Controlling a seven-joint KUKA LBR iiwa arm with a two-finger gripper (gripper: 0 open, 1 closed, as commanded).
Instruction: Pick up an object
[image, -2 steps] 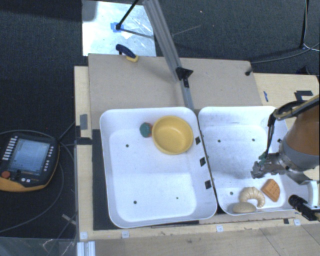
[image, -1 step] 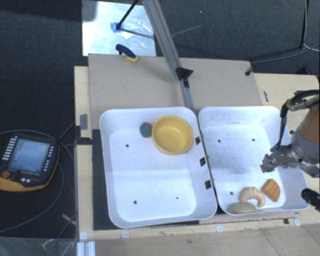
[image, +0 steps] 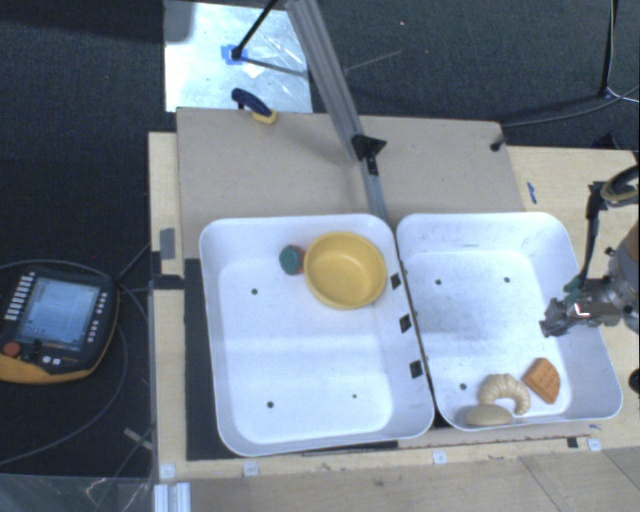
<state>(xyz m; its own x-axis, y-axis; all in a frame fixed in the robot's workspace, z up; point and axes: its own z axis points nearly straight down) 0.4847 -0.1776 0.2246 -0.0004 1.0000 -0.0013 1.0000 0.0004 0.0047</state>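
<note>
Right bin, near its front right corner: an orange waffle-like piece, a pale curved croissant shape just to its left, and a beige oval touching the croissant's lower end by the front wall. Rest of that bin's floor is bare white w/ small dark dots.

Gripper sits at the right bin's right edge, above the waffle piece and apart from it, nothing seen between its tips. Cannot tell if it's spread or pressed together; too small and dark.

Left bin: a yellow bowl upright near the back right corner, w/ a small teal ball touching its left side.

The bins stand side by side on a tan bench. A handheld control pad lies on the dark floor off the bench's left edge.
</note>
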